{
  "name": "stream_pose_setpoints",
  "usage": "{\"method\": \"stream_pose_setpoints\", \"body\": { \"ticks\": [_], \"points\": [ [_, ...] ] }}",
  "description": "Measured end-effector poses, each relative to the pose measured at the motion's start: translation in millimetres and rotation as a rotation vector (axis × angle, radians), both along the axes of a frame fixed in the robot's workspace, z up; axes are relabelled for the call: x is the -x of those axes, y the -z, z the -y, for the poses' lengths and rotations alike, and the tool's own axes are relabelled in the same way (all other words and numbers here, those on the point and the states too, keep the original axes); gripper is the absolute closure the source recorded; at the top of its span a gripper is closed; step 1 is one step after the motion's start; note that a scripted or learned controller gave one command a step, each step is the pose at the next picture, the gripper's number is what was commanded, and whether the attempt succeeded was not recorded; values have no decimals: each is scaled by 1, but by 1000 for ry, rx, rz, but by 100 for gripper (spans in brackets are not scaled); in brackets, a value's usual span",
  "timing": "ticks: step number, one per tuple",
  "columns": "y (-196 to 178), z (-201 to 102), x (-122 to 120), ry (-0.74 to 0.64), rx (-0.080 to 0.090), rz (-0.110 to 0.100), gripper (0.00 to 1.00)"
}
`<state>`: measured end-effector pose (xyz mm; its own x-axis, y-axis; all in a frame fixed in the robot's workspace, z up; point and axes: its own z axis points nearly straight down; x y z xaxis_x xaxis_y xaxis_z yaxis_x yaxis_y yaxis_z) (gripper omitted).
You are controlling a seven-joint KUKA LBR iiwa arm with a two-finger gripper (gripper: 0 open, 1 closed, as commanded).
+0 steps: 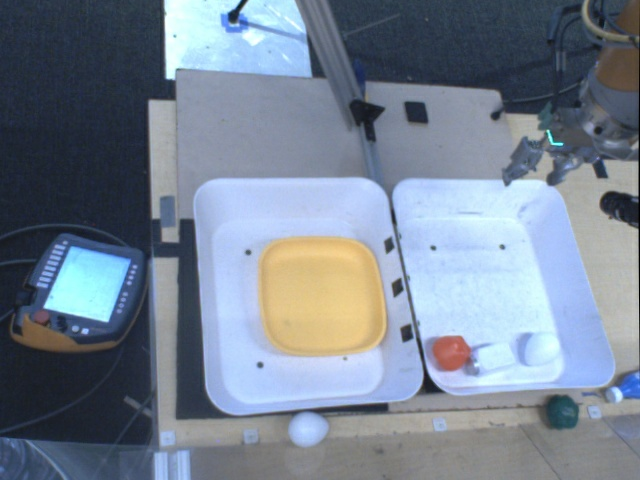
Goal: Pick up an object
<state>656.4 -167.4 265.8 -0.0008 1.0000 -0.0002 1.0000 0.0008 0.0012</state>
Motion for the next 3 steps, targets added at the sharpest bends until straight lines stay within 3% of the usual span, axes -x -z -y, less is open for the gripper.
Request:
{"method": "stream_pose_setpoints", "body": {
  "ticks": [1, 3],
  "points": [
    [0, 0, 0, 0, 0, 0, 0],
    [84, -1, 2, 0, -1, -3, 0]
  ]
}}
